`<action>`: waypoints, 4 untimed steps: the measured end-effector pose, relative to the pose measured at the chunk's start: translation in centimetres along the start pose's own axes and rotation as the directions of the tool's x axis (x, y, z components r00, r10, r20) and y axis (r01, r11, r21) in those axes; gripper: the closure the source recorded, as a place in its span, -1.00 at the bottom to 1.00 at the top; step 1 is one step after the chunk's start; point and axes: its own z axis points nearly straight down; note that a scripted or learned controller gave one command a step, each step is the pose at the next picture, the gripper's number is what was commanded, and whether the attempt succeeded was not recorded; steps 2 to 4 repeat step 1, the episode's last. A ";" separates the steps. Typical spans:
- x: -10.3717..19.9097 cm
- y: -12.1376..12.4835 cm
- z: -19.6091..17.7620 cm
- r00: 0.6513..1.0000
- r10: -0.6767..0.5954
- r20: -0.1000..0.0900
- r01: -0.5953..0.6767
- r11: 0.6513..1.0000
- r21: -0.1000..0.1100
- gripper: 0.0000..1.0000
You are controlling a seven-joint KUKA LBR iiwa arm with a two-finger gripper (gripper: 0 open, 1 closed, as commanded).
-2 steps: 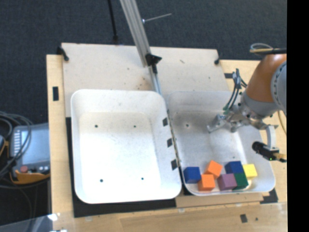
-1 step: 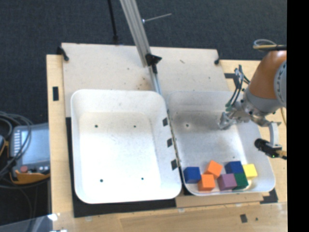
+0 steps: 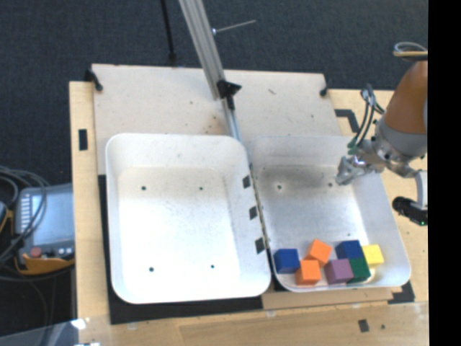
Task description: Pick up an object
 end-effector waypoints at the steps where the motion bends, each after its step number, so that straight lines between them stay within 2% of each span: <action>1: -0.1 0.1 -6.5 1.000 -0.009 0.001 0.009 1.000 -0.003 1.00; 4: -0.1 0.1 -6.5 1.000 -0.009 0.001 0.009 1.000 -0.003 1.00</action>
